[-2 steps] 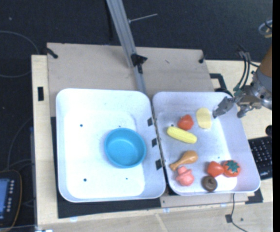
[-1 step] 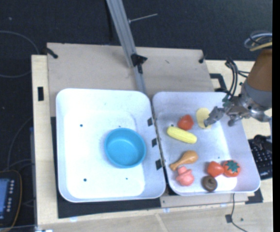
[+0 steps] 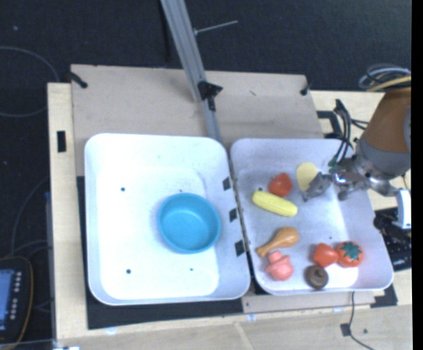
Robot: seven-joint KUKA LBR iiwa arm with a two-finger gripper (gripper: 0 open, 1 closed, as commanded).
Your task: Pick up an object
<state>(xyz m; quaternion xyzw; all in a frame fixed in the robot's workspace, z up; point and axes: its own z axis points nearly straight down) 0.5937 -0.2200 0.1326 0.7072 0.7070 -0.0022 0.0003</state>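
Observation:
My gripper (image 3: 318, 187) hangs low over the upper middle of the right bin (image 3: 359, 217), reaching in from the right. It is right beside a pale yellow piece (image 3: 305, 172), which lies just to its upper left. A small red fruit (image 3: 281, 184) lies to the left of that. Below them rests a yellow corn-like piece (image 3: 275, 203). Nearer the front lie a tan drumstick (image 3: 278, 240), a pink toy (image 3: 279, 267), a brown ring (image 3: 316, 276), a red pepper (image 3: 325, 254) and a red fruit with a green top (image 3: 351, 254).
The left bin (image 3: 102, 166) holds a blue bowl (image 3: 189, 222) near its middle. A grey metal post (image 3: 186, 42) slants down to the seam between the bins. Cables and the arm's body (image 3: 386, 133) crowd the right side.

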